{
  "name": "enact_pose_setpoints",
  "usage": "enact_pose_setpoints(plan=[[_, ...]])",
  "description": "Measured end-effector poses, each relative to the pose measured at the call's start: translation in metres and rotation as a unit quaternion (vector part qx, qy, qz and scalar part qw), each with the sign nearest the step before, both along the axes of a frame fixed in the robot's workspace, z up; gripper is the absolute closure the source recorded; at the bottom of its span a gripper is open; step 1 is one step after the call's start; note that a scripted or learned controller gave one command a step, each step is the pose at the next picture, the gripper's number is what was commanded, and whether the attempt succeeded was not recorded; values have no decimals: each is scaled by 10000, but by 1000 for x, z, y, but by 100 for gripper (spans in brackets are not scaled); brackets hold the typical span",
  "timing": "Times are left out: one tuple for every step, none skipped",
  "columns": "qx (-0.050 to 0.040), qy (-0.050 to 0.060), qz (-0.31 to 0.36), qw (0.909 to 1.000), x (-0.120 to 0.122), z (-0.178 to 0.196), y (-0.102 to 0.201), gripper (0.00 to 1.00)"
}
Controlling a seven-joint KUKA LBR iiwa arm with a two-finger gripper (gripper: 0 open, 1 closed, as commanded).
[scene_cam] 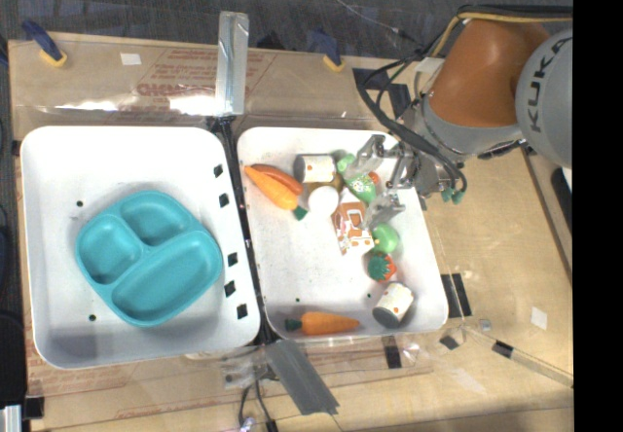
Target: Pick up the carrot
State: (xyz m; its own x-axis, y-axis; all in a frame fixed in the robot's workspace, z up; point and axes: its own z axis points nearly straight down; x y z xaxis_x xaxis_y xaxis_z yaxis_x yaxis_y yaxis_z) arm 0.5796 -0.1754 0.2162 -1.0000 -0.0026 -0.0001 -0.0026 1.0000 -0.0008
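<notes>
We see the gripper at two o'clock in the right bin, jaws apart, holding nothing. Two carrots lie there: one at ten o'clock, another at six. We judge crowding toys near the fingers could be grabbed instead. The left bin holds a blue divided plate.
</notes>
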Motion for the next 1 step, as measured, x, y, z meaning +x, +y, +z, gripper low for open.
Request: enact_pose_setpoints(plan=[[-6, -15, 31, 10000, 2, 11, 1, 100]])
